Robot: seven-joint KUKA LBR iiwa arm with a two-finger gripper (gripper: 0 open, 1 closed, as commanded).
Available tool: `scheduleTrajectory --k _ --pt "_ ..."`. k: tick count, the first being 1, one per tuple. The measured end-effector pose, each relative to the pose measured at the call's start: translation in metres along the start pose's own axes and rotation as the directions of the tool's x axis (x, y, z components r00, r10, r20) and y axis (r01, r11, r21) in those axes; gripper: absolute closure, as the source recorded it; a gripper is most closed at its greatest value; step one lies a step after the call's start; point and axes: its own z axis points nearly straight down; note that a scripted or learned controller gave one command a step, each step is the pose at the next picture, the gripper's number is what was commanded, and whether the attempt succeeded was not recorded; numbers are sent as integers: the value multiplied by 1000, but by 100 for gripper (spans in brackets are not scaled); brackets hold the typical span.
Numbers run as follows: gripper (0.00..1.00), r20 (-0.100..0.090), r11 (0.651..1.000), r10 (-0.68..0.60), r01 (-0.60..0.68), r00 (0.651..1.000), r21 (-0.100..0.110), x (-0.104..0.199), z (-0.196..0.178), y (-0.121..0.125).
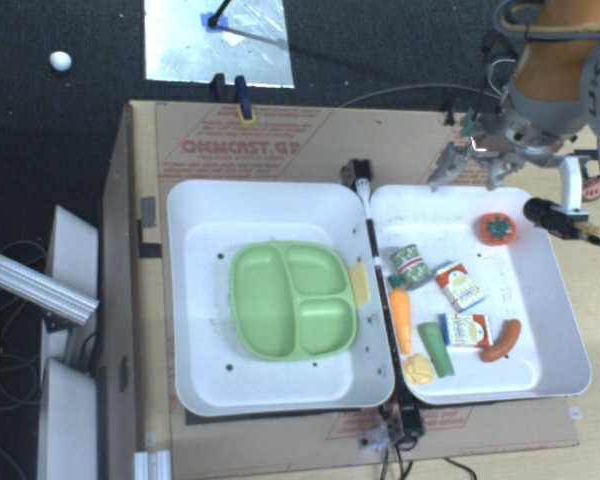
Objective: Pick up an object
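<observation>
My gripper (472, 174) hangs open over the far rim of the right bin (550, 268), with its two fingers spread apart and nothing between them. Below it in that bin lie a red tomato (497, 229), a small can (410, 265), a carrot (400, 318), a red and white box (461, 286), a second small box (467, 330), a sausage (502, 340), a green cucumber piece (436, 348) and a yellow item (418, 369). The tomato is the nearest thing, just right of and in front of the gripper.
The left bin (205, 228) holds a green divided plate (292, 300) and a yellow piece (359, 283) against its right wall. A black clamp (358, 174) sits where the bins meet at the far edge. Cables run behind the right bin.
</observation>
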Motion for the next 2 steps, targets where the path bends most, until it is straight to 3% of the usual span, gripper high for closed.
scheduleTrajectory --k 1,2 --pt "0 0 1000 3 -3 1000 5 -37 134 10" --pt "0 0 1000 2 -2 1000 2 -37 168 -2"
